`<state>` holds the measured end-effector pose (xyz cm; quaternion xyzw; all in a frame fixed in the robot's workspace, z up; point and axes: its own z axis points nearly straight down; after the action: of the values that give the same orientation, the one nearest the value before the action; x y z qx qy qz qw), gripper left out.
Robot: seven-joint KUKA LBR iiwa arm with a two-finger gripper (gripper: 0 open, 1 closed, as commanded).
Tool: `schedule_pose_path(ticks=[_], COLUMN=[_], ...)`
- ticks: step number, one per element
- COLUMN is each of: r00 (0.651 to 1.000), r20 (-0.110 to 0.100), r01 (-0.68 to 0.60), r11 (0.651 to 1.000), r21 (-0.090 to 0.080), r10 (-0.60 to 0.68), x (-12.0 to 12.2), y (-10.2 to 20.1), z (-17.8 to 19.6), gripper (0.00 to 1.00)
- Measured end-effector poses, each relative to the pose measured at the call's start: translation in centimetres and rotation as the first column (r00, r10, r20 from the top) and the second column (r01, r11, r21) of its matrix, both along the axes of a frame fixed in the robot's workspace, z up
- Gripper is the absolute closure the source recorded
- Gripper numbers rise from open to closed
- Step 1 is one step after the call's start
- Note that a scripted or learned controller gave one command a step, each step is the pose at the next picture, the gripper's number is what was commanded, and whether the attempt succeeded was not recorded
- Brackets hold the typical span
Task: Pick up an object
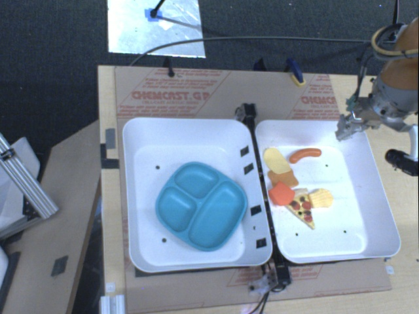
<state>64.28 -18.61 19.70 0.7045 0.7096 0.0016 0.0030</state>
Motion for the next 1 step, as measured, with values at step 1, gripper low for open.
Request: schedule_pose_path(ticks=[1], r00=[1.000], r20=[0.000], r01=[0.000], r11=[1.000], r21=[0.000], r10=[0.000], x=[0.15], y=[-0.02], z=[4.52], gripper=[1.00])
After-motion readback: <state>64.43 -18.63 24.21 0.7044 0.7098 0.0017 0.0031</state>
